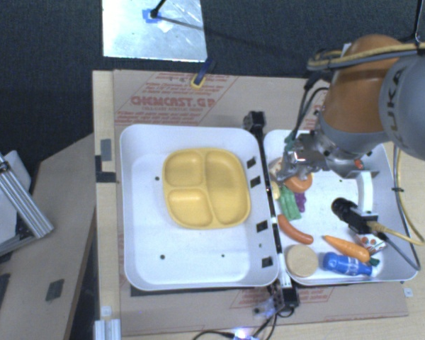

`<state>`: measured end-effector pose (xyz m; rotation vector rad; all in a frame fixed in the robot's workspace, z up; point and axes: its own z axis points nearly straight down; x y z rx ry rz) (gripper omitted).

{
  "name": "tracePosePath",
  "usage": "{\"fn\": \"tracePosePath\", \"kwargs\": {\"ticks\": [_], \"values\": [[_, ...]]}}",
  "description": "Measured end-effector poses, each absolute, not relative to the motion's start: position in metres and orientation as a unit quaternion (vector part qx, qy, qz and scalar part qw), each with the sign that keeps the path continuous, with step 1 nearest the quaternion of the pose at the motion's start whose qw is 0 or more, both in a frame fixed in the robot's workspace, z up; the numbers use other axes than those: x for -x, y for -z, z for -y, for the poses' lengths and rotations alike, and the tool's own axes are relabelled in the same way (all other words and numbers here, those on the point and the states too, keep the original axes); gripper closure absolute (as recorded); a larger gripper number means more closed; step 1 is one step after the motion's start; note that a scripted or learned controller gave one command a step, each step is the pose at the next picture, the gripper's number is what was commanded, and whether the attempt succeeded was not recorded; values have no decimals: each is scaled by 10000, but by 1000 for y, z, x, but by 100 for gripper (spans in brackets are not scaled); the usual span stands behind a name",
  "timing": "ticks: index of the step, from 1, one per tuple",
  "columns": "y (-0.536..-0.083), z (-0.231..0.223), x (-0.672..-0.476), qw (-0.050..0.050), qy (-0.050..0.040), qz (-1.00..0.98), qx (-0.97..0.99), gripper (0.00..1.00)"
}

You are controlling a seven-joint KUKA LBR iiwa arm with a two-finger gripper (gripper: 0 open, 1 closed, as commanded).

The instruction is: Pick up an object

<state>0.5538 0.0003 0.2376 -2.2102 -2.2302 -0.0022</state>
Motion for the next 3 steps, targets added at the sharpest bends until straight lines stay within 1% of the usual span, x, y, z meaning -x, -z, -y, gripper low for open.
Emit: {"fn": "tracePosePath", "kwargs": {"ticks": [1, 2, 3], "values": [[-234, -36, -528, 11, 2, 7100, 7042, 100], [-215, -68, -516, 9, 2, 7097, 7045, 100], [-235, -68, -510, -8, 15, 7090, 7052, 100]]}}
